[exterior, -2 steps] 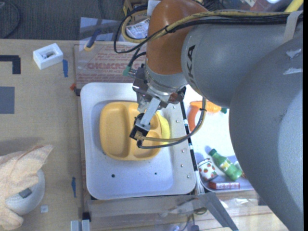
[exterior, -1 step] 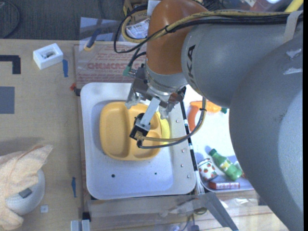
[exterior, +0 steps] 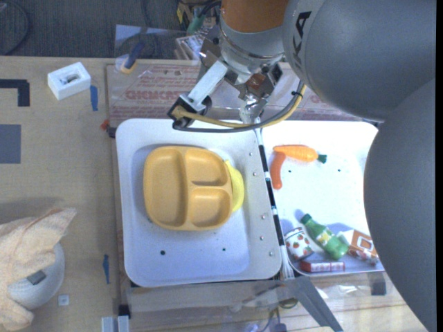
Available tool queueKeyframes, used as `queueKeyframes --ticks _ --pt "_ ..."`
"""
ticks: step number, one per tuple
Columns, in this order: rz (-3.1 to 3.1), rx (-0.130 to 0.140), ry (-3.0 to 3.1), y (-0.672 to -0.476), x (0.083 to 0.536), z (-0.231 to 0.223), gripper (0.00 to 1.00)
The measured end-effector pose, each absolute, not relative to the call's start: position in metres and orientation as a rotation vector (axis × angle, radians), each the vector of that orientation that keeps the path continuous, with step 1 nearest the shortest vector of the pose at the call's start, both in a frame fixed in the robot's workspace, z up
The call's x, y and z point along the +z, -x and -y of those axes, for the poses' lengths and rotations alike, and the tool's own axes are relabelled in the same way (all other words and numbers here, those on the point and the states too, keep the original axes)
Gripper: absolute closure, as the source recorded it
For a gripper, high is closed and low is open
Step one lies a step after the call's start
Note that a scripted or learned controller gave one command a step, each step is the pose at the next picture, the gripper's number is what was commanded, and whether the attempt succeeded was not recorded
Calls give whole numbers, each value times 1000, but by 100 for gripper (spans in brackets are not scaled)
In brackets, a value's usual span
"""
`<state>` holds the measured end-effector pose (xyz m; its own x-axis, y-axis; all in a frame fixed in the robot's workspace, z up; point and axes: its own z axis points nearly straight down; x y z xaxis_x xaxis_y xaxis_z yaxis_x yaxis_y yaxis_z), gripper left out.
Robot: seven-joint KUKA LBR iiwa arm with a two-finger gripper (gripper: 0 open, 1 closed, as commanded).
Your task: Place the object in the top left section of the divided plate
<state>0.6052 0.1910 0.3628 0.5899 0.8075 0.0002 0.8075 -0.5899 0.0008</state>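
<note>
A yellow divided plate lies in the left white bin, its one long section toward the left and two smaller ones toward the right. A yellow object peeks out from the plate's right edge, mostly hidden. My gripper hangs over the far rim where the two bins meet, above and to the right of the plate, under the grey wrist with its orange band. An orange toy carrot lies in the right bin just below and to the right of the gripper.
At the right bin's near edge lie a green bottle, a red-and-white item, a red tube and an orange box. The arm's bulk covers the right side. A cardboard sheet sits behind the bins, a cloth at left.
</note>
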Motion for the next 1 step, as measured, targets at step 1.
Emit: queueKeyframes --ticks 1 --pt "-385 5 -3119 -629 435 -223 0"
